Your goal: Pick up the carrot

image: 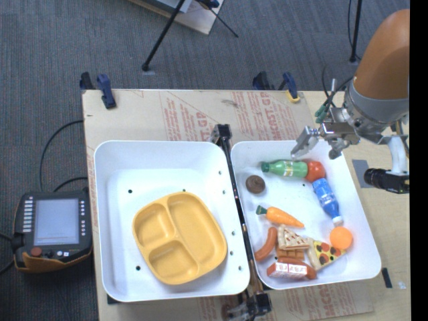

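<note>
task status: i read this as not started on the grab itself; nothing lifted, approach only.
carrot (pixel 283 215): lying flat in the right bin (pixel 361 199), roughly mid-floor, orange tip pointing right and down, green top to the left. untouched as far as i can see.
gripper (pixel 319 141): hanging over the upper edge of the right bin, above the green bottle (pixel 286 169). fingers look spread, with nothing between them. well apart from the carrot.
arm: comes in from the right, orange band (pixel 388 49) up top, wrist over the bin's far right corner.
neighbours of carrot: brown round cookie (pixel 255 184) up and left of it, sausage (pixel 266 243) below, sandwich piece (pixel 290 238) just below its tip, blue bottle (pixel 326 199) off to the right. carrot has a bit of free floor around it, so i'd call access fair.
other clutter: orange fruit (pixel 341 238), pizza slice (pixel 324 253), small red packet (pixel 289 269) in the lower right of the same bin.
left bin (pixel 114 172): holds the yellow divided plate (pixel 179 236).
remaining, my call: travel down-left over the carrot, line jaws across its body, descend, close, lift.
risk: carrot is tapered and lies at a slant; a grab near the thin tip could slip, and the sandwich piece sits near it.
</note>
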### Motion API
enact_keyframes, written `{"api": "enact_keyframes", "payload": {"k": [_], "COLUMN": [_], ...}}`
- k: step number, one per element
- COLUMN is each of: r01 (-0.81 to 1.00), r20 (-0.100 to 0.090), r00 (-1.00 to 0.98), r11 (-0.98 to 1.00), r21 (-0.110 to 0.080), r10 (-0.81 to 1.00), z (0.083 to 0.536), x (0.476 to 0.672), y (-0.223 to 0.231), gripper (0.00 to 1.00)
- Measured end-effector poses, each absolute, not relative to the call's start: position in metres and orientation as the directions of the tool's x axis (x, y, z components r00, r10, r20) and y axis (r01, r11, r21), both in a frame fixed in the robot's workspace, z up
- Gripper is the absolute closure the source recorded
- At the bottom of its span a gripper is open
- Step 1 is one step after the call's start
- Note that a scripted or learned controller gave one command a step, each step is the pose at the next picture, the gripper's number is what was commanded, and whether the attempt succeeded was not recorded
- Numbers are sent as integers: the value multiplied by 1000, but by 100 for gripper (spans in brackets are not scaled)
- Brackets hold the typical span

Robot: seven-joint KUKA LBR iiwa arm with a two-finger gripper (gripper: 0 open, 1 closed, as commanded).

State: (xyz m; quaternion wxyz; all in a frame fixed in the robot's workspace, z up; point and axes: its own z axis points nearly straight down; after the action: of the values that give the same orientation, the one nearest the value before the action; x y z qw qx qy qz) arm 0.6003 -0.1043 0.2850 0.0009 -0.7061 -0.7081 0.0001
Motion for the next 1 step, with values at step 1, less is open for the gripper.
{"api": "enact_keyframes", "payload": {"k": [1], "r01": [992], "r20": [8], "r00": [-126], "r11": [126], "r21": [-20], "r10": [992], "z": [122], "x": [567], "y": [-108], "gripper": [0]}}
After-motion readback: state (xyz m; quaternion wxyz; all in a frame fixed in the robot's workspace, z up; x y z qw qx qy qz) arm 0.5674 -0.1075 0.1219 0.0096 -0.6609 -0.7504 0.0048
